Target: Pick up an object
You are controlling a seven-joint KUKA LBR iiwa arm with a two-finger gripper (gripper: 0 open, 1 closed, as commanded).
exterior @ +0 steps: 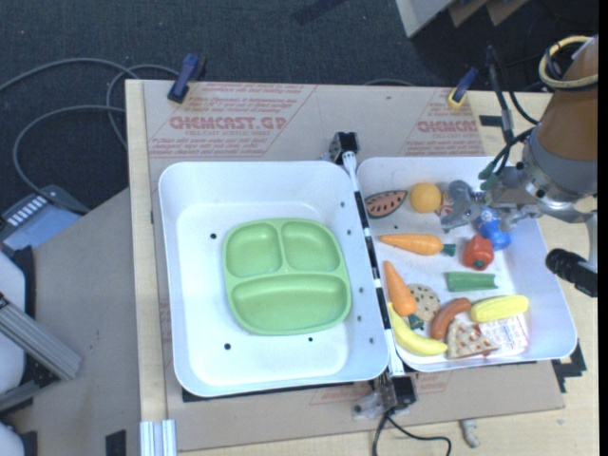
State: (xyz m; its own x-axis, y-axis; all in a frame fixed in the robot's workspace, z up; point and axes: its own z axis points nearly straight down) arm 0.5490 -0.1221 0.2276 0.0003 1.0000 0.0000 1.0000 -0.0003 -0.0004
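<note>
Nearest me in the right-hand shallow white bin point(560, 335): a yellow plastic banana point(418, 338), a toast-like slice with red spots point(467, 335), a white-and-red packet point(508, 332), a brown sausage point(448, 316), a yellow corn cob point(500, 307), a speckled cookie point(424, 301) and an orange carrot point(399, 288). All packed touching, so a grab there risks dragging a neighbour or pinching two.

Mid-bin: a green flat bar point(470, 280), a red pepper-like piece point(478, 252), a second long orange carrot point(411, 244). Further back, a watermelon slice point(386, 202) and a yellow-orange round fruit point(426, 197).

My gripper point(467, 209) sits low over the far part, just beside a small blue object point(491, 230) and the red piece. I can't tell how far the fingers are open, or whether anything is between them.

Risk: they straddle blue and red together, or nudge the round fruit so it rolls.

The left white bin point(180, 255) holds a green divided plate point(285, 275). Bench point(142, 160) beyond is cardboard-covered.
</note>
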